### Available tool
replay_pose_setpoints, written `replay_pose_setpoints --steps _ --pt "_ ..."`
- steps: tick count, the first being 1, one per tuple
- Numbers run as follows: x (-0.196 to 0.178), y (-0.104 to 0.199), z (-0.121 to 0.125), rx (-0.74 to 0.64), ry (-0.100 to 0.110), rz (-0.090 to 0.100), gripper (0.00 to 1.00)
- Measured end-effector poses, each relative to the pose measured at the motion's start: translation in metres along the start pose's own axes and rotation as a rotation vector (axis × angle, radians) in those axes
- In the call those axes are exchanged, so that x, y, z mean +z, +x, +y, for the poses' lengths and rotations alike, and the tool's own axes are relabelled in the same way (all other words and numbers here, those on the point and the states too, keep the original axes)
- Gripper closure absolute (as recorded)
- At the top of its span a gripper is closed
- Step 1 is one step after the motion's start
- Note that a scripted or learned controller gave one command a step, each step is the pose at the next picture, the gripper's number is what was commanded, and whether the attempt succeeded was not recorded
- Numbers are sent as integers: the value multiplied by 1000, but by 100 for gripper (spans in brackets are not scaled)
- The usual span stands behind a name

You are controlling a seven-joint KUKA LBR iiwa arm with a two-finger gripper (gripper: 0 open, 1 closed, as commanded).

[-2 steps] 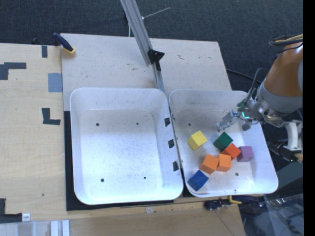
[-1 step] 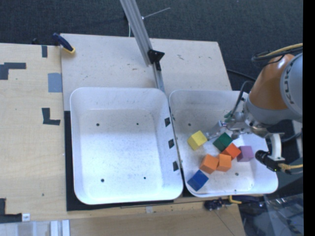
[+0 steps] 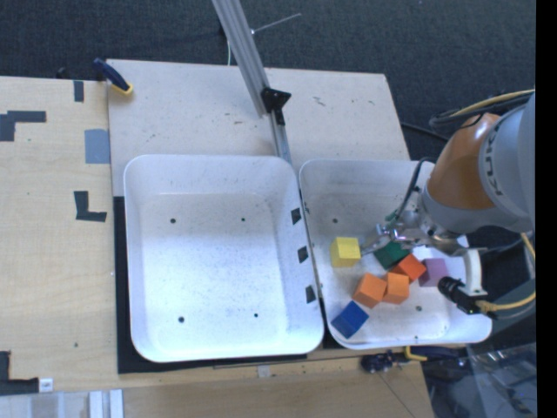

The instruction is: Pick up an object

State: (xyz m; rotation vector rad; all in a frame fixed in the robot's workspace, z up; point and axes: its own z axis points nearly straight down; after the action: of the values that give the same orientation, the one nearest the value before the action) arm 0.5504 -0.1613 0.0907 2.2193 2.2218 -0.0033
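Hand (image 3: 389, 236), grip state unclear, low over green block (image 3: 391, 253), near right bin (image 3: 365, 174) middle.

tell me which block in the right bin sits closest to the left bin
The yellow block. It lies alone toward the right bin's left wall, while the blue block sits a little farther right and nearer the front rim.

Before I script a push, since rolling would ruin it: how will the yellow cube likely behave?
The yellow cube has flat faces, so it would probably slide, not roll. It looks rigid and likely light. It sits apart from the orange blocks in the right bin, so a nudge toward them could jam it.
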Motion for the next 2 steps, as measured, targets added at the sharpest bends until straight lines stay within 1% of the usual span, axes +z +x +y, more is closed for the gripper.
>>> replay_pose_setpoints --steps 1,2 --pt "-10 1 0 -1 2 2 100" --pt "-52 3 1 -1 -2 2 100"
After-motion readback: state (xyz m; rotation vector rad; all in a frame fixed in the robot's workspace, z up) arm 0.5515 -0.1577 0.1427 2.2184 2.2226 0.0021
